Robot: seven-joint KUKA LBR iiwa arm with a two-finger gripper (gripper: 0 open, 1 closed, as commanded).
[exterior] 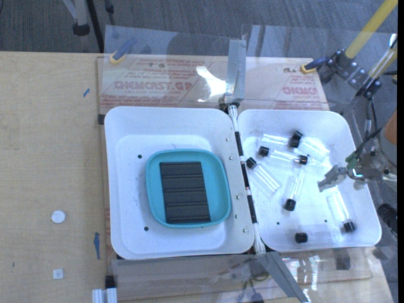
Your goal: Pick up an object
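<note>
Hovering at the frame's right edge, the gripper (pixel 333 177) looks open and empty; the clear vials (pixel 291 193) seem light, slippery, best pinched mid-body.

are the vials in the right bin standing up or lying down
Lying down. The clear vials rest on their sides across the right bin floor, black caps pointing sideways in different directions.

Clear vials (pixel 282 154) with black caps lie scattered flat in the right bin (pixel 360 232).
</note>
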